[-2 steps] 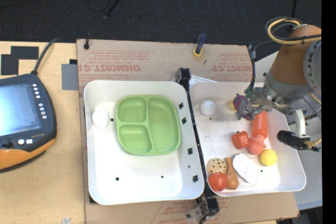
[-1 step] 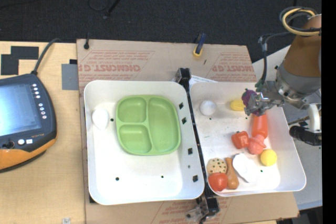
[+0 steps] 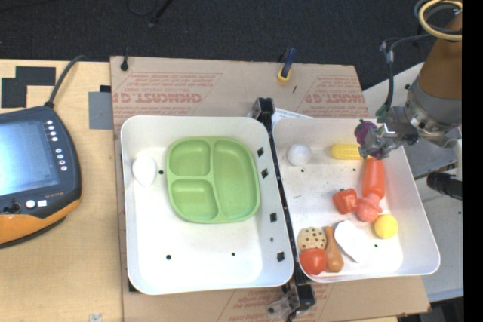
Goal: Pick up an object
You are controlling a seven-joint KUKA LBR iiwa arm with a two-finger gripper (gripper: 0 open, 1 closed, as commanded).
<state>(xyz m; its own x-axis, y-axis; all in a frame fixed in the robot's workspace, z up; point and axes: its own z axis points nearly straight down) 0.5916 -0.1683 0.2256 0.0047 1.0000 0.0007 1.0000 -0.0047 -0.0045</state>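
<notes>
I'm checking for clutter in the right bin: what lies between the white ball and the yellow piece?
In the camera view, bare bin floor separates the white ball from the yellow piece.

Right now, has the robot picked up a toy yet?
Not yet, it seems. The gripper hovers at the right bin's far edge, near the yellow piece and orange carrot. Those toys lie in the bin. Grabbing and lifting one is left.

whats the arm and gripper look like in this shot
The arm is a thick rounded column, orange on the upper visible section with a grey segment beneath it, and a pale ring at its top. A thin dark cable loops down its left side. The gripper at its end is a small cluster of dark and silver metal parts with a purplish tint.
</notes>
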